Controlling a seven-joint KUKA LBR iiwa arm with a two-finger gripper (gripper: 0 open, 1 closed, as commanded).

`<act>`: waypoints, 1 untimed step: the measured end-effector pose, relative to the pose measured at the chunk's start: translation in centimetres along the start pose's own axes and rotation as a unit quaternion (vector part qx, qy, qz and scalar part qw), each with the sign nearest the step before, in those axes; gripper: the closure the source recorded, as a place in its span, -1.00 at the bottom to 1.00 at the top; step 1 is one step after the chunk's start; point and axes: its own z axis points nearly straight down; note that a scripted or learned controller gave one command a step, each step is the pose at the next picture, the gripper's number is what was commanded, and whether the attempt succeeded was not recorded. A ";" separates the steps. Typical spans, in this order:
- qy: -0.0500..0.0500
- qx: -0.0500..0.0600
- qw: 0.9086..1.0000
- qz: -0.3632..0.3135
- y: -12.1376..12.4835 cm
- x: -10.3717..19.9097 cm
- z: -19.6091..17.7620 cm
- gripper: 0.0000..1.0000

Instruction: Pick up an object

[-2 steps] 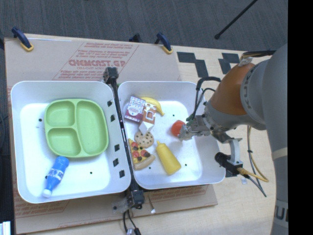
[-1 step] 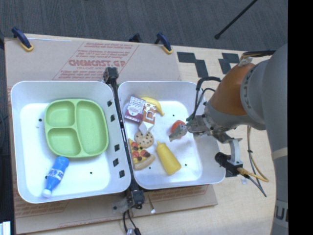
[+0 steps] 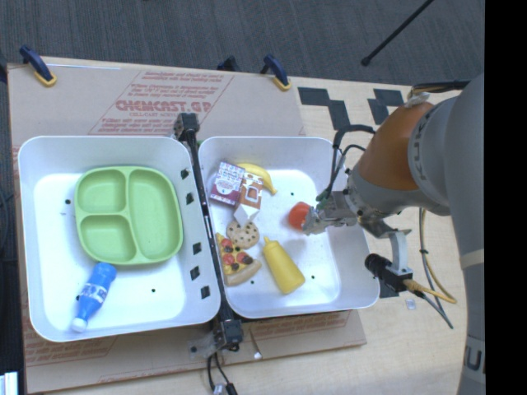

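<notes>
Right bin (image 3: 325,299), contents: my gripper (image 3: 315,219), low at the right side and touching a small red object (image 3: 299,215); whether I pinch it I cannot tell. Also a yellow mustard bottle (image 3: 282,266), pizza slice (image 3: 236,264), cookie (image 3: 242,234), banana (image 3: 258,174) and a maroon carton (image 3: 228,182). Left bin (image 3: 33,303), contents: a green divided plate (image 3: 129,214) and, below it near the front left, a blue bottle (image 3: 93,293) lying down.

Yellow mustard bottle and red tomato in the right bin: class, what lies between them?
Nothing: in the camera view, bare white bin floor separates the mustard bottle from the tomato, which sits against the end effector.
</notes>
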 end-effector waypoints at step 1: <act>0.000 0.000 1.000 0.000 0.0 0.0 0.0 -1.00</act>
